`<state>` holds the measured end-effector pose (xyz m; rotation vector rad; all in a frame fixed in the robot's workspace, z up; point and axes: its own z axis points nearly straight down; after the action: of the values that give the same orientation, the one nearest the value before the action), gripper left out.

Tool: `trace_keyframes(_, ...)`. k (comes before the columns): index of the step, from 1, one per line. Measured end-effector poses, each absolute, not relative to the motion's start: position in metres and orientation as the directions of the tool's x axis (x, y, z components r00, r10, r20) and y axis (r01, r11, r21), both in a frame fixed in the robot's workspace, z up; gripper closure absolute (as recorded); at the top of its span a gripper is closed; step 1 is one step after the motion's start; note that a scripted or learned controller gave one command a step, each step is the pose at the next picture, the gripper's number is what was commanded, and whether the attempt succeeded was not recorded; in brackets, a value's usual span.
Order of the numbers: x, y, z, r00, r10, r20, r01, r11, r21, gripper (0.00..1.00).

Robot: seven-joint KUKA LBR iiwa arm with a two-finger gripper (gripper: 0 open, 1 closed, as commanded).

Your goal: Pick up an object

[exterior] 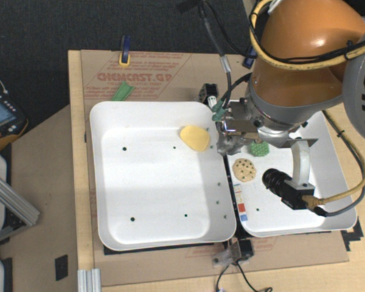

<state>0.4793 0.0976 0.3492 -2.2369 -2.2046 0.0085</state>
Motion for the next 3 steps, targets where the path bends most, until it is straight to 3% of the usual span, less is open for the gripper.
trace_keyframes(1, 0.479, 0.069, 0.299, 0.005, 1.000, -0.002, 1.000, -0.005, -0.008, 1.00)
trace_keyframes(2, 0.478, -0.050, 0.258, 0.013, 1.000, -0.002, 1.000, -0.013, -0.006, 1.00)
trace_keyframes(3, 0.482, 0.015, 0.399, -0.008, 1.000, 0.002, 1.000, 0.008, 0.017, 1.00)
